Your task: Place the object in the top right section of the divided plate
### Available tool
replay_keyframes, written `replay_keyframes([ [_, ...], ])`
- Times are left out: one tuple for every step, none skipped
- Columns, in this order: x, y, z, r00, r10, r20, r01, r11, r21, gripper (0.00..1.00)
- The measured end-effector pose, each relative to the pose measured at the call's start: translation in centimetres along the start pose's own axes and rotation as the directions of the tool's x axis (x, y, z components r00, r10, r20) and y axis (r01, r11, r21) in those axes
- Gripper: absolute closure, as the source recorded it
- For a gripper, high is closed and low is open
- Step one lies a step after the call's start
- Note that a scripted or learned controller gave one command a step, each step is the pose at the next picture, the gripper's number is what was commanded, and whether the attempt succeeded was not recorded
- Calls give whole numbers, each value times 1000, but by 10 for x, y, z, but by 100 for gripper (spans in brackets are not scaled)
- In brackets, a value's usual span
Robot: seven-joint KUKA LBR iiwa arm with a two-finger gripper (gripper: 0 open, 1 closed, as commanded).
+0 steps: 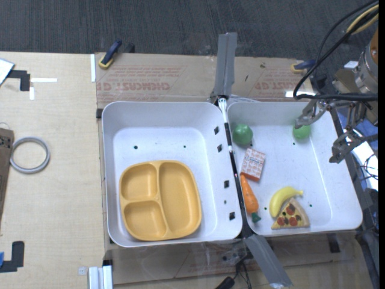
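Note:
A yellow divided plate [160, 200] lies in the left bin [114, 161], with two small sections on its left and one long section on its right. My gripper [325, 130] hangs over the far right corner of the right bin [337, 215]. It is open, with one finger [311, 111] and the other well apart from it. A small green object [302, 130] sits just below that finger's tip, not between the two fingers. A green ball [242, 134] rests near the bin's far left corner.
The right bin also holds a pink box [253, 164], a carrot [249, 196], a banana [284, 198] and a pizza slice [291, 215]. A tape roll [29, 155] lies on the bench at left. Black cables [337, 35] loop above the gripper.

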State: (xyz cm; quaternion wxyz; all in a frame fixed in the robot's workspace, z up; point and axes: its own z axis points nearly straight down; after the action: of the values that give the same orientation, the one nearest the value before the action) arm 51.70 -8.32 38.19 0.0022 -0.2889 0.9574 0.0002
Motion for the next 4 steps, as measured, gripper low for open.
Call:
replay_keyframes([
  [-3,-11,-59,990,-143,0,143,990,0,0],
  [80,-93,-59,864,-504,0,504,864,-2,0],
  [100,-83,-59,972,-236,-1,236,972,-3,0],
  [97,-85,-67,972,-233,2,233,972,-2,100],
])
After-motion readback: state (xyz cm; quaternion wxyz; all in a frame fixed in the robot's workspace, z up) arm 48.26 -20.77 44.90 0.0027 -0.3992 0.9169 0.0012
